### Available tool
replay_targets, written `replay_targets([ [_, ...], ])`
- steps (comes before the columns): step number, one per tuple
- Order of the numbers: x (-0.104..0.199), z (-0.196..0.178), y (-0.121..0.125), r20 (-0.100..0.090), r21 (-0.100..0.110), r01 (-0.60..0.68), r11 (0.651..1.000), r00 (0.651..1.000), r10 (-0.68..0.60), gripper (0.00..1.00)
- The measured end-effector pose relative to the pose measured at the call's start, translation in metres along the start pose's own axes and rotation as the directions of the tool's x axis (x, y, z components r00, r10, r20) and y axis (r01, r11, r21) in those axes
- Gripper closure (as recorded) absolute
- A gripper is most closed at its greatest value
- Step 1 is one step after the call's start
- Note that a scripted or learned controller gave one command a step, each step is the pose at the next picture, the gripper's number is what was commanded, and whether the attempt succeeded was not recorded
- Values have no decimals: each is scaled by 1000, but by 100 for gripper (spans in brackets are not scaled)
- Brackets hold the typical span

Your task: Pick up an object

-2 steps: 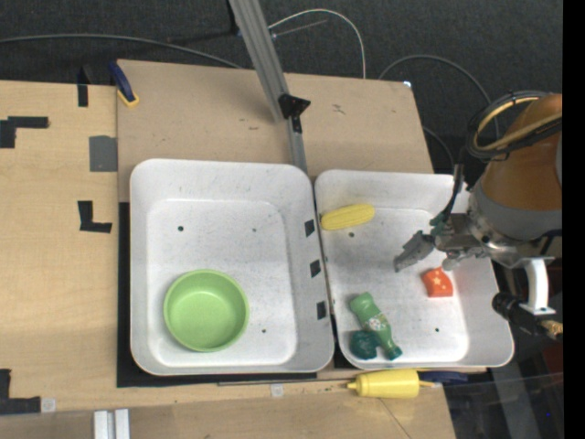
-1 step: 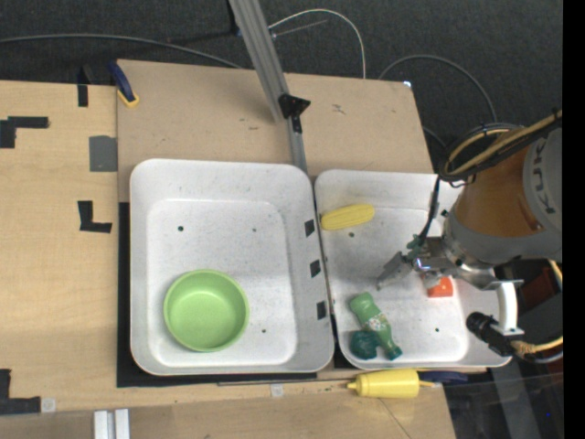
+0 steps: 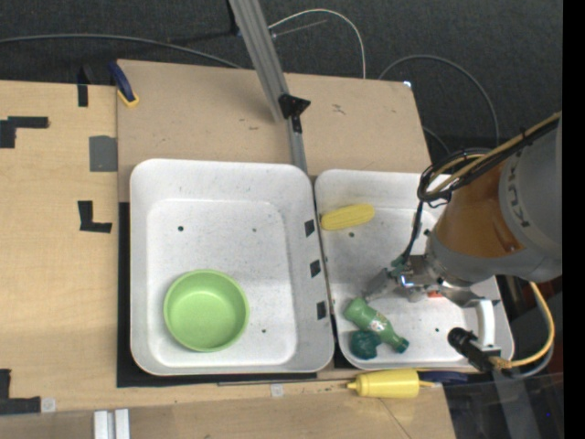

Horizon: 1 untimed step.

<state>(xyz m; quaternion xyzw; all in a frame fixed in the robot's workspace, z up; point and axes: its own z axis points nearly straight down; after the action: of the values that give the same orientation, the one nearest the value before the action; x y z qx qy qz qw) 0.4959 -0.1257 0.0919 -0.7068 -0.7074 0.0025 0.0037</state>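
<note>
Right bin: gripper low near its middle; whether clamped or apart, cannot tell. Nearest item: green bottle, lying tilted toward the front edge, glossy, narrow-necked. Step judged: approach. Next: descend over bottle, straddle its body. Also: yellow corn near back edge; green bowl, left bin.

The arm enters from the right edge of the camera view and is bent downward over the bench. Its grey outer casing is visible at the upper right; the orange band lies directly below it, above the wrist. Black cables loop along the top of the orange section and run down its left side. The wrist points left and downward. The gripper projects from the wrist toward the lower left. Finger state is not discernible at this resolution.
</note>
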Motion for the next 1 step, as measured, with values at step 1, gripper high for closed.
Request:
replay_targets([
  [1,0,-13,1,-1,-3,1,1000,1000,-1,100],
])
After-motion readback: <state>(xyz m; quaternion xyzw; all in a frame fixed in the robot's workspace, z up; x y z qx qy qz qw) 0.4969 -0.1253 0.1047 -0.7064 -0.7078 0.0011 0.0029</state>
